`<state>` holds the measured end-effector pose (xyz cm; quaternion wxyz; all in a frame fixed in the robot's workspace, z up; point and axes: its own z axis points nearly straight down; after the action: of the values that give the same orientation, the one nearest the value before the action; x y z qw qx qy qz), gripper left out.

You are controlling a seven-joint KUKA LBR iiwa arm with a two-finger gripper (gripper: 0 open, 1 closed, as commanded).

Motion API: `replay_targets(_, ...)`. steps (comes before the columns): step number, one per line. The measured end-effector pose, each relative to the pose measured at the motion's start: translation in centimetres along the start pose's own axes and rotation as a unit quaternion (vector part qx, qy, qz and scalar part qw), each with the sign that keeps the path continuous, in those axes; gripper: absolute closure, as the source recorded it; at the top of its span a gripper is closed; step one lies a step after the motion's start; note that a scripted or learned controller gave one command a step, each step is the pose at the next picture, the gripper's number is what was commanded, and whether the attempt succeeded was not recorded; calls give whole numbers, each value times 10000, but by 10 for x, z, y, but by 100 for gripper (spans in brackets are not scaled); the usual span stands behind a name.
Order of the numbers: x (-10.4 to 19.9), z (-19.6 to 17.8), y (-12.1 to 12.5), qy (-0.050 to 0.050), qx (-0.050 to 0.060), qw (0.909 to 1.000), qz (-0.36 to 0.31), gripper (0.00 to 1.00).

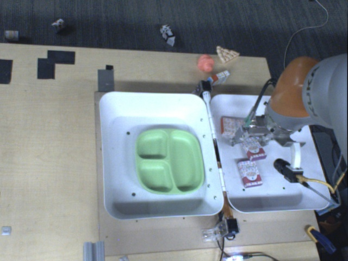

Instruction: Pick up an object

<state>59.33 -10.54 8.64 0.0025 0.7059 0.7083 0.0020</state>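
gripper [251,140] is low in the right bin [304,200], right over a red-and-white packet [255,152]; can't tell how it's set or whether it has anything. two more packets close by: one up-left [230,125], one just below [249,173]. left bin [117,113] has the green divided plate [168,160]. looks like the descend/grasp step. next: close on the packet under it, lift straight up, check it comes along.
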Motion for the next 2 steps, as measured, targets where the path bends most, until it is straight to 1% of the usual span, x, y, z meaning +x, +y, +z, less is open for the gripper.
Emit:
replay_targets(1,3,-1,-45,-2,-12,10000,9,0)
replay_targets(2,3,-13,-43,-6,-41,10000,0,100)
